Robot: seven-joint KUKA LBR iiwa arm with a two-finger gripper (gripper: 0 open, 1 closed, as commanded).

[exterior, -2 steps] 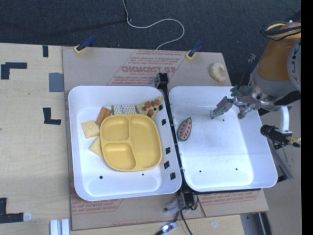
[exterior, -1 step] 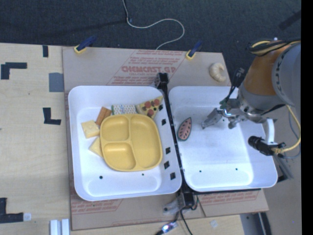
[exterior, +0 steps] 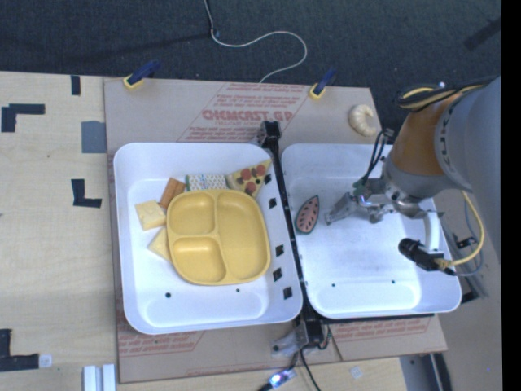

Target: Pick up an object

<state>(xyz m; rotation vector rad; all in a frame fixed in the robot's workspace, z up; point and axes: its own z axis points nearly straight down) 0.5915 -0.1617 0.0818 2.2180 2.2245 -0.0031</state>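
Pink slice (exterior: 307, 215) lies alone by the right bin's (exterior: 358, 296) left wall, likely the target, with the pincer (exterior: 335, 215) just beside it, whether wide or narrow I cannot tell.

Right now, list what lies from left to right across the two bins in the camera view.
Square cracker → yellow divided plate → black divider between the bins → small reddish seeded slice → gripper → orange band of the arm.

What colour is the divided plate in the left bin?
Yellow; the plate shows best in the camera view.
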